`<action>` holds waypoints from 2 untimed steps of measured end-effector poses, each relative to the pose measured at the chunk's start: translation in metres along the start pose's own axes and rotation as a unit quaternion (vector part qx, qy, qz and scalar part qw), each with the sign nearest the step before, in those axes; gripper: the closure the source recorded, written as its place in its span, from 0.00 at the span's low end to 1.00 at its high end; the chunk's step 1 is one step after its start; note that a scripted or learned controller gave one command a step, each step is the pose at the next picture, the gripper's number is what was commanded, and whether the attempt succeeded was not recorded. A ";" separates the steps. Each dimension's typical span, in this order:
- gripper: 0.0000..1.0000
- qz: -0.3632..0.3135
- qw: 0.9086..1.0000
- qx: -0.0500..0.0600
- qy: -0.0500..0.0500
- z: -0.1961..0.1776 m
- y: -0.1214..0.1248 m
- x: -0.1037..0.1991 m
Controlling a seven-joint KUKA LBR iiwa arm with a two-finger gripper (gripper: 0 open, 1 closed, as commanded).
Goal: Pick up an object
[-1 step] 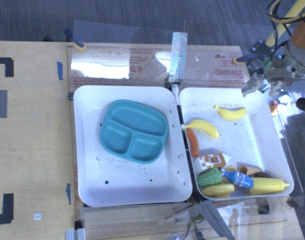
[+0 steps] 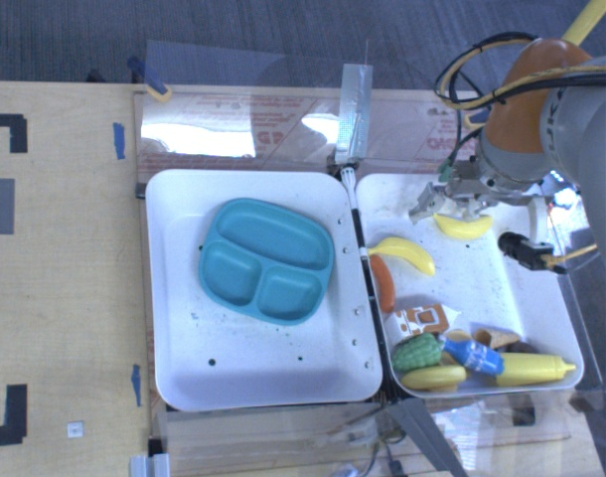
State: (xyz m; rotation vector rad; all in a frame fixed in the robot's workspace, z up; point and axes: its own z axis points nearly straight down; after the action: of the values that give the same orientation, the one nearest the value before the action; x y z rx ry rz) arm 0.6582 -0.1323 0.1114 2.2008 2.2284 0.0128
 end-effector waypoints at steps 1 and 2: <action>0.00 -0.024 1.000 0.003 -0.001 0.023 -0.048 0.024; 0.00 0.024 1.000 0.007 0.000 0.016 -0.140 0.019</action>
State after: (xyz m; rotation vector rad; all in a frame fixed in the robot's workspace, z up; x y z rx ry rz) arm 0.5180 -0.1154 0.0932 2.2628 2.1818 -0.0023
